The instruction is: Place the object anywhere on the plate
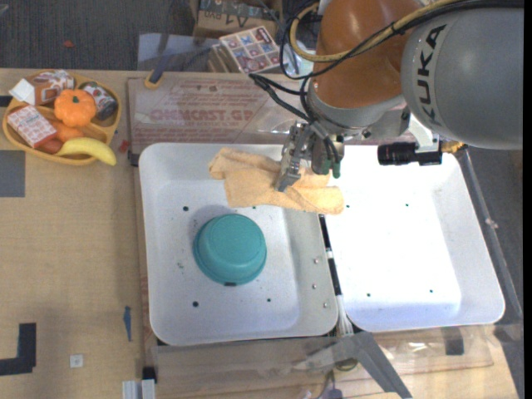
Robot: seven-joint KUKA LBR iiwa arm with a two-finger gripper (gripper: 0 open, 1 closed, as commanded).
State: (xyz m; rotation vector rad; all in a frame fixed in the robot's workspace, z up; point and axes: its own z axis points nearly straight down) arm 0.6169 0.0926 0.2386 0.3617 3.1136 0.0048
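Here, the grey KUKA arm with its orange band reaches in from the upper right of the frame, and its two-finger metal gripper (293, 173) hangs over the upper edge of the left shallow white bin (166, 306). The gripper's tip is down on a crumpled tan cloth (249, 181), and a fold of the fabric appears pinched between the tips, though the view is too coarse to be certain of how tightly. The cloth lies across the top right part of the left bin, one end near the bin's upper middle rim and the other end draped over the divide toward the right shallow white bin (416, 256). A round teal plate (230, 248), dome-like from this angle, sits in the middle of the left bin, just below the cloth and apart from it. In the upper left of the frame a yellow bowl of toy food (17, 131) rests on the wooden bench, with an orange pumpkin shape (75, 108) and a yellow banana (87, 148) in it. A pink lettered cardboard sheet (199, 115) lies above the left bin
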